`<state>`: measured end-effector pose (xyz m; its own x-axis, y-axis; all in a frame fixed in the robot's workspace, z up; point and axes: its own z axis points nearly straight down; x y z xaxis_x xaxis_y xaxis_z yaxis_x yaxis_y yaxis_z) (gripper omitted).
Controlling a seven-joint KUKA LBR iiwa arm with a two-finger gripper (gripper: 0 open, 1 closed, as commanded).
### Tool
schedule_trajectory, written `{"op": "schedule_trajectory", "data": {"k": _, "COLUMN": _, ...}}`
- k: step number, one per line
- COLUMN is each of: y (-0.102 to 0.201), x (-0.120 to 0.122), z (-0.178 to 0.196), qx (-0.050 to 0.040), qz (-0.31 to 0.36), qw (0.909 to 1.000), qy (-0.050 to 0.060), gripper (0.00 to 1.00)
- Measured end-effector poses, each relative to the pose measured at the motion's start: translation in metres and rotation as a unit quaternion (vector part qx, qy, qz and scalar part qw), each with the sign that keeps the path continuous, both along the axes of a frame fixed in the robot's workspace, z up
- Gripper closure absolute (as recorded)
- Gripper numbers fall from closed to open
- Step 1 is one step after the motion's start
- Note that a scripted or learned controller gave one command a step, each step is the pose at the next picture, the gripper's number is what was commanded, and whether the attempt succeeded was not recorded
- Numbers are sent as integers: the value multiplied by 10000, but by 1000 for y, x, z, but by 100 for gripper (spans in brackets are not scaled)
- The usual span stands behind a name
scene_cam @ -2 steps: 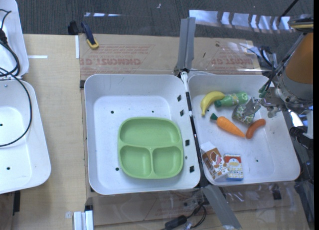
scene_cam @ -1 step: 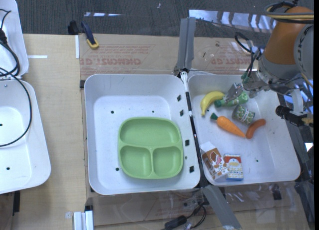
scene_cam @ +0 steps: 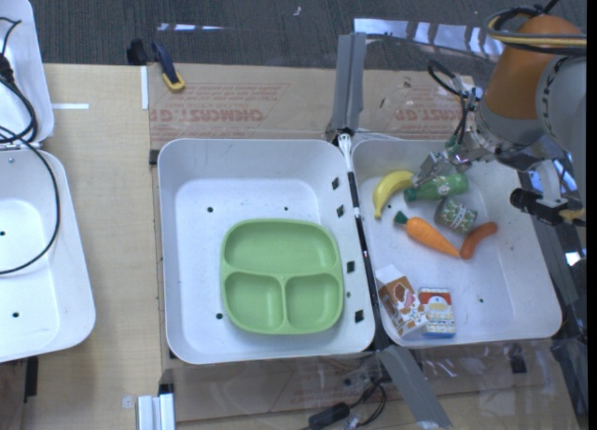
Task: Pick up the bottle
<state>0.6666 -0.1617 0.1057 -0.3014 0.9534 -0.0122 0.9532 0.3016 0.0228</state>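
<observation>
The green bottle lies on its side at the back of the right bin, between the banana and a small can; its label is too small to read. The tool sits just above it, touching or nearly so, and whether its tips are apart or together cannot be told. Mirrored red lettering on the counter's cardboard behind the bins is not clearly legible.

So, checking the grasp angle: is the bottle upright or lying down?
Lying down. The green bottle rests on its side on the right bin's floor, long axis level, beside the banana, with the gripper at it.
</observation>
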Motion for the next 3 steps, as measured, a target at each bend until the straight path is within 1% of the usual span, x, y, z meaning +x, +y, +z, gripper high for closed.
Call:
{"op": "schedule_trajectory", "data": {"k": 1, "y": 0, "x": -5, "z": -1, "qx": 2, "qz": 2, "qw": 10000, "qy": 84, "gripper": 100}}
{"op": "schedule_trajectory", "data": {"k": 2, "y": 0, "x": -5, "z": -1, "qx": 2, "qz": 2, "qw": 10000, "qy": 86, "gripper": 0}}
{"op": "schedule_trajectory", "data": {"k": 3, "y": 6, "x": -24, "z": -13, "qx": 12, "qz": 412, "qw": 9991, "qy": 124, "gripper": 0}}
